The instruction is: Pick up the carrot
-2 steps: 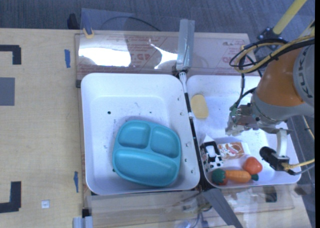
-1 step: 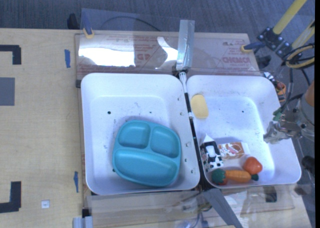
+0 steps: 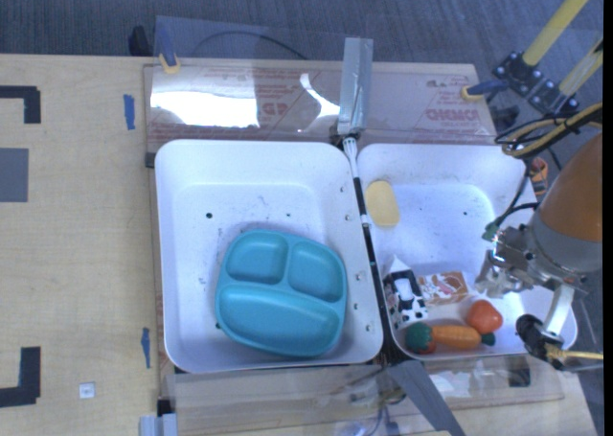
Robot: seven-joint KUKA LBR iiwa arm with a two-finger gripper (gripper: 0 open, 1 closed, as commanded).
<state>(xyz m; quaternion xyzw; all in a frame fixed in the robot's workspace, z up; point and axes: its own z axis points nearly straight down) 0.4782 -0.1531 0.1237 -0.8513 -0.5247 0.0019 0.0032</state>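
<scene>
Carrot point(image 3: 450, 335) lies on its side at the near edge of the right bin point(image 3: 450, 185), its green top point(image 3: 418, 335) pointing toward the divider between the two bins. Just beyond it, touching or nearly so, sits a tomato point(image 3: 485, 315), red with a green stub. A small black-and-white piece point(image 3: 406, 298) stands to the left of these, close to the divider, and an orange-printed white card point(image 3: 445, 285) lies flat just behind the carrot. None of these is being held.

At the same depth in the left bin point(image 3: 192, 233), a teal tray point(image 3: 283, 292) with three compartments rests on the floor, slightly turned.

The gripper point(image 3: 508, 271) hangs over the right side of the right bin, above and to the right of the tomato, apart from the carrot. Its metal parts crowd together under the wrist, and I cannot tell whether the jaws are spread or pressed together. The arm point(image 3: 579, 204) comes in from the right, its orange band showing above.

Farther back in the right bin, a pale yellow lemon point(image 3: 382, 203) lies beside the divider.
</scene>
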